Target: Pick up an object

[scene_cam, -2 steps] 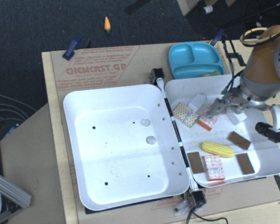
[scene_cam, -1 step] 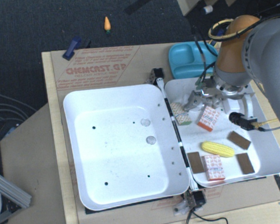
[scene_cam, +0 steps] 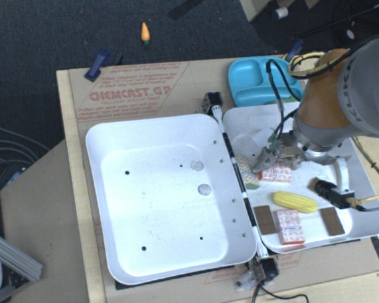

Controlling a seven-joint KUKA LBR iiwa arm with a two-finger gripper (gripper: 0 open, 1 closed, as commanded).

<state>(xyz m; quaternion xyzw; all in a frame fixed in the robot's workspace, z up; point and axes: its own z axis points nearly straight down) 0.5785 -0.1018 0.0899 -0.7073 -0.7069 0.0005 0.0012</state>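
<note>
My gripper [scene_cam: 268, 159] reaches into the right bin [scene_cam: 367, 227] from the right and hangs low over its left middle. Right beneath and beside it lies a red-and-white packet [scene_cam: 277, 172]. Another patterned packet [scene_cam: 245, 171] lies against the bin's left wall. Nearer the front are a yellow corn cob [scene_cam: 296, 201], a second red-and-white packet [scene_cam: 290, 226] and two brown blocks [scene_cam: 265, 220] [scene_cam: 331, 221]. No object can be seen lifted by the gripper.
The left bin [scene_cam: 110, 155] holds two small pale discs [scene_cam: 204, 190]. A light blue tray [scene_cam: 256, 81] stands behind the right bin. A blue clip [scene_cam: 98, 66] lies at the bench's far edge, and a small orange thing [scene_cam: 144, 32] lies on the dark floor beyond.
</note>
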